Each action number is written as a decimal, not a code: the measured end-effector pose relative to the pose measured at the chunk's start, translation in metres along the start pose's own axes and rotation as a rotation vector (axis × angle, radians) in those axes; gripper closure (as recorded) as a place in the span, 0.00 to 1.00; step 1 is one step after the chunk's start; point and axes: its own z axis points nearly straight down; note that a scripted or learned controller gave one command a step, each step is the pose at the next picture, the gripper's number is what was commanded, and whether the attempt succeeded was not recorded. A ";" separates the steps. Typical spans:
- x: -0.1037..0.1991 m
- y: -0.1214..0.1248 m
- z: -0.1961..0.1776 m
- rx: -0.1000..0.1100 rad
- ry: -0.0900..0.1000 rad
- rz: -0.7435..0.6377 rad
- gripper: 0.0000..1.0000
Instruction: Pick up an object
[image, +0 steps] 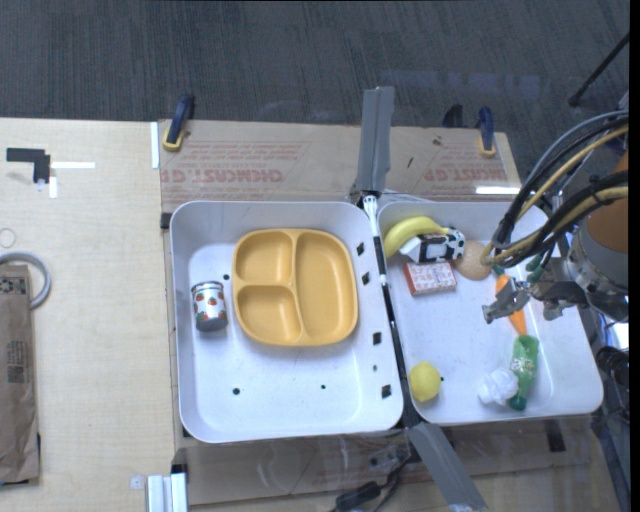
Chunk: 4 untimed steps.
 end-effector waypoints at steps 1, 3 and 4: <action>-0.030 0.045 0.040 -0.001 0.000 0.322 0.00; -0.060 0.084 0.129 -0.001 -0.001 0.128 1.00; -0.051 0.052 0.019 -0.004 -0.001 -0.284 1.00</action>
